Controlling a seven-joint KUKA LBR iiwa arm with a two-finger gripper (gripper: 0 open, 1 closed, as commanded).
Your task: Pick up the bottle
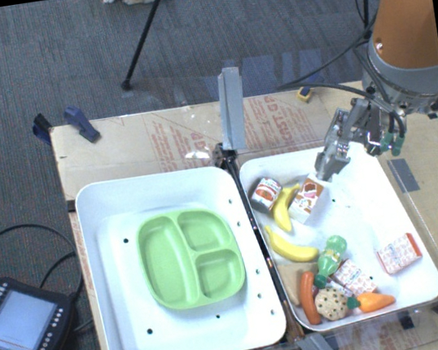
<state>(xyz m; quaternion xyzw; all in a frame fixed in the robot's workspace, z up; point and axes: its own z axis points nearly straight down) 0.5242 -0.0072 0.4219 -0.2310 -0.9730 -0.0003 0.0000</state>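
Two bins on bench; bottle (329,258) in right bin (401,207), between banana (291,247) and cookie (332,303). Hand (333,156) hovers over carton (308,199), well apart from bottle; grip state unclear. Risk: crowding neighbours cause wrong grab.

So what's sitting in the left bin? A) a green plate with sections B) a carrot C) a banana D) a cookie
A: the green plate with sections lies in the left bin; the bananas, cookie and carrot are all in the right bin.
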